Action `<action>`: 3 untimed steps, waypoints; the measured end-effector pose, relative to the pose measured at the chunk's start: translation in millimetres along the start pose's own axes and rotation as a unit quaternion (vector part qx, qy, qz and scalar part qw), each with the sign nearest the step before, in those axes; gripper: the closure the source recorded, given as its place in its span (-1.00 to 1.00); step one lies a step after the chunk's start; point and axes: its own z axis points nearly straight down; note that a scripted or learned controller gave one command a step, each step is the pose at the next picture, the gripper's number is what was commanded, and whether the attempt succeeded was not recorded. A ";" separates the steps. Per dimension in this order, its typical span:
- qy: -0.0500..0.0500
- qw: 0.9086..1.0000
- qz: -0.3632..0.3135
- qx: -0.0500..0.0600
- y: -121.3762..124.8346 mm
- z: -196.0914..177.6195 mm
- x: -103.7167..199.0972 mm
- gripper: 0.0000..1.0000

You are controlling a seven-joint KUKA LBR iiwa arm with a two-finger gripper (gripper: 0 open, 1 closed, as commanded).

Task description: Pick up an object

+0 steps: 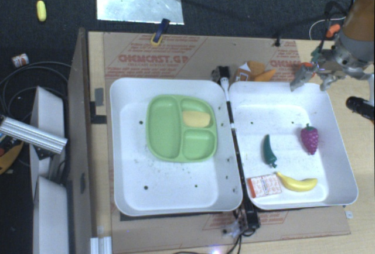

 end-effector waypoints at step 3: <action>0.001 1.000 0.000 0.000 -104.8 128.5 91.2 1.00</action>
